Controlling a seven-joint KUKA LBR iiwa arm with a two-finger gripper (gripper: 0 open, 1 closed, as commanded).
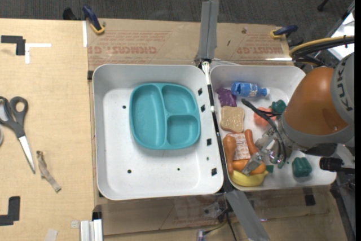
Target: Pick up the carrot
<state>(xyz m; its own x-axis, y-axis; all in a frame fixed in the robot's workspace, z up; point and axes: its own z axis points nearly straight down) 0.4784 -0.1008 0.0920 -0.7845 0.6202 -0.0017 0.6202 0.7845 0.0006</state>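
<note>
The carrot [228,148] is an orange stick lying along the left side of the right bin [254,68], below a slice of bread [232,119]. A second orange piece [246,165] lies just above a yellow banana [248,179] at the bin's front. My gripper [258,162] reaches down from the right into the bin's front middle. Its tip is at that second orange piece, a short way right of the carrot. The orange wrist band [316,101] hides part of the bin's right side.
The right bin also holds a red-and-white packet [243,147], a purple toy [227,97], a blue bottle [248,88] and green toys [301,167]. A teal divided plate [165,115] lies in the left bin [113,138]. Scissors [20,127] lie on the bench at far left.
</note>
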